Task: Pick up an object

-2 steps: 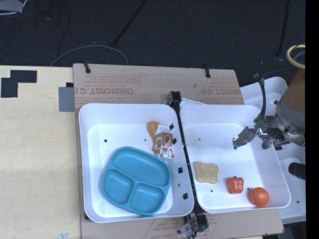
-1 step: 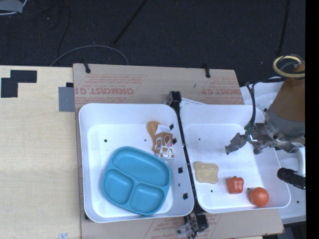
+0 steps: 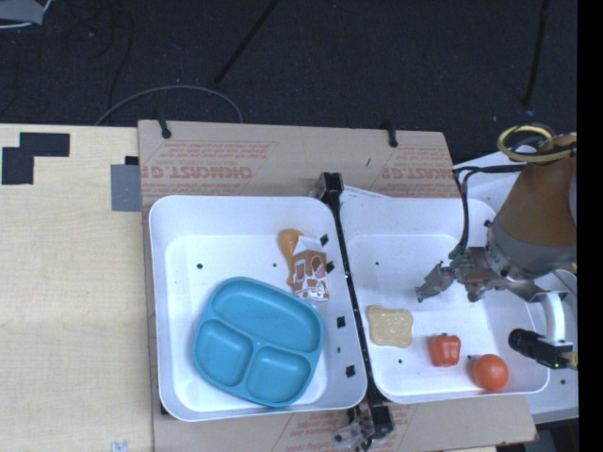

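nothing is picked up yet: your gripper (image 3: pixel 450 283) hovers in the right bin (image 3: pixel 405 248), fingers spread and holding nothing. the toast slice (image 3: pixel 390 326), red pepper (image 3: pixel 445 349) and tomato (image 3: pixel 490 372) lie below it, untouched.

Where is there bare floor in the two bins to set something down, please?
Left bin: the back-left floor is bare, bordered by the blue divided plate and the small packet.
Right bin: the back-left floor beyond the toast is free. Its front is crowded with toast, red pepper, tomato and the gripper.
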{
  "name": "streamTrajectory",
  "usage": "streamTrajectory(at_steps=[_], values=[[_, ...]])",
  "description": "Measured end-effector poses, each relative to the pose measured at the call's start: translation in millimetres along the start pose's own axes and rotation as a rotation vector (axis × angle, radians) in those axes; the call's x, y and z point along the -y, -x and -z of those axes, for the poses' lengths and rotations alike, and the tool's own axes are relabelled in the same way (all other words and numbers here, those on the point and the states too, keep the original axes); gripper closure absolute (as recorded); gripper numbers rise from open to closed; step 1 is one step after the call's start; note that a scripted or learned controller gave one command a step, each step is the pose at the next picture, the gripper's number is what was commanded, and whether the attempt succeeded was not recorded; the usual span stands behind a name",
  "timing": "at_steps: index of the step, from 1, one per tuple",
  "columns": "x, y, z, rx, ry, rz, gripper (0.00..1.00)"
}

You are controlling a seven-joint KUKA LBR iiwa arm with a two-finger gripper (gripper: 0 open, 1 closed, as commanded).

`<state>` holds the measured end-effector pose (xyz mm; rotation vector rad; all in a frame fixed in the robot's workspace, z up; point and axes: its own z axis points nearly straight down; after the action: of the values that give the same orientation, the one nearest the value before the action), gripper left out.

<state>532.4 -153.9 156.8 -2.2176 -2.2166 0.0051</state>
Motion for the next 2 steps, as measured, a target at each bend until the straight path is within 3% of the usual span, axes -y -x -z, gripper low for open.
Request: streamTrajectory(at_steps=[1, 2], values=[[0.5, 4.3, -44.7, 0.000, -0.001, 0.000, 0.00], [-0.1, 5.4, -32.2, 0.000, 0.002, -0.004, 1.00]])
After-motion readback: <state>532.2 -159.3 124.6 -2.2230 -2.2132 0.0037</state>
